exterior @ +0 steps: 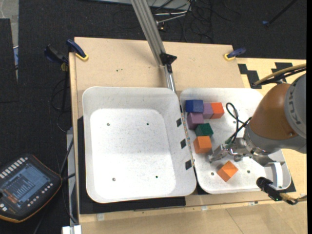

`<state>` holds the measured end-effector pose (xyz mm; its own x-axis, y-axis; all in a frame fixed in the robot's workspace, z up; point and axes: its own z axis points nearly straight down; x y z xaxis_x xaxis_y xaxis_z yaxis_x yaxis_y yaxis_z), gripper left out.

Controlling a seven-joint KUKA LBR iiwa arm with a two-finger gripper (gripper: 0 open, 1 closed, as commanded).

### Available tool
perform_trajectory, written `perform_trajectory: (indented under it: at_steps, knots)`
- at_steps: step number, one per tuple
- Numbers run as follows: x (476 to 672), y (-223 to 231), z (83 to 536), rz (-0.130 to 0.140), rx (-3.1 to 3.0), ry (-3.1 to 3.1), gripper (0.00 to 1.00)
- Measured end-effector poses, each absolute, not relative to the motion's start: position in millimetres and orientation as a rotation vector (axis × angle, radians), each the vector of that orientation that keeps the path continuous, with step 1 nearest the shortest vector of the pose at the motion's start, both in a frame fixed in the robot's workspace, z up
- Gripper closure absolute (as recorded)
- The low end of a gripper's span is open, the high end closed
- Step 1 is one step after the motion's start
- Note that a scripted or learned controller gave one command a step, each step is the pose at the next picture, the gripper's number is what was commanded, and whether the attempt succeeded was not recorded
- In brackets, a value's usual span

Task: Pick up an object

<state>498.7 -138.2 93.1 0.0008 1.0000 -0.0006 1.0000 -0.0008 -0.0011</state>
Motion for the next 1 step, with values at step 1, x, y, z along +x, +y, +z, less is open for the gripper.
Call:
perform_trajectory:
  at_steps: [1]
  knots:
    - [500.4,-138.1,105.8,-0.003,-2.224,-2.223,1.0]
